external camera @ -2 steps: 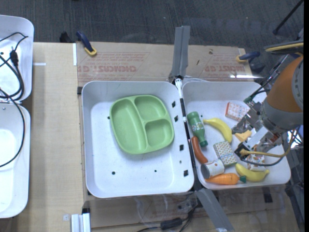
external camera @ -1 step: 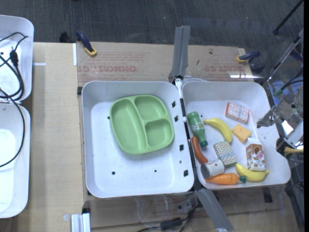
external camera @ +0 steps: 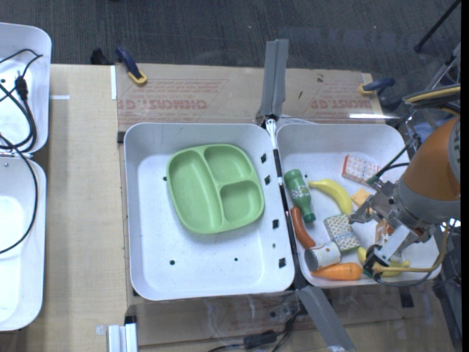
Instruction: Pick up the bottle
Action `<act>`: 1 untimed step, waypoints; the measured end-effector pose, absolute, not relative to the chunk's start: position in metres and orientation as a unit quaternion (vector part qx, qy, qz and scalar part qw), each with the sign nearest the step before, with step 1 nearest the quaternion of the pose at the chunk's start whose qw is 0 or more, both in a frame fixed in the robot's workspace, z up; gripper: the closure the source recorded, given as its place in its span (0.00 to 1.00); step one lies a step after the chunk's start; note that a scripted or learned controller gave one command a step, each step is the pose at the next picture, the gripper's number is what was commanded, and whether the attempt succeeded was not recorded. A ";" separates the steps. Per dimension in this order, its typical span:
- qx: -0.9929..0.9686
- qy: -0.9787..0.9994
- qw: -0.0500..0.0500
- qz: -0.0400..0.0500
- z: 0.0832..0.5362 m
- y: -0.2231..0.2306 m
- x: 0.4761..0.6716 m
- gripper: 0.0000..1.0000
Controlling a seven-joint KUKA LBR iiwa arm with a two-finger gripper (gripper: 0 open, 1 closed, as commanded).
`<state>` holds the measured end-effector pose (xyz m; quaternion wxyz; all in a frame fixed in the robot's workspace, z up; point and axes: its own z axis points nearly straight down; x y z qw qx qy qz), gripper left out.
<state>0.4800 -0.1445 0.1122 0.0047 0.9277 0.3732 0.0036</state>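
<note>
Nearest us, our gripper (external camera: 372, 213) hangs over the right bin's (external camera: 344, 134) clutter, its spread beyond telling, and farther left the green bottle (external camera: 298, 193) lies ungrasped against the divider, so we judge the next move is leftward, then down.

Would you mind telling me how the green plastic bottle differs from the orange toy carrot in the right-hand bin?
The green plastic bottle is cylindrical with a label; the orange toy carrot is tapered and plain. The bottle lies along the divider wall, the carrot along the near wall. Both lie flat in the right-hand white bin.
</note>
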 end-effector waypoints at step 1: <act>0.900 0.437 -0.004 -0.001 0.144 -0.216 0.496 0.00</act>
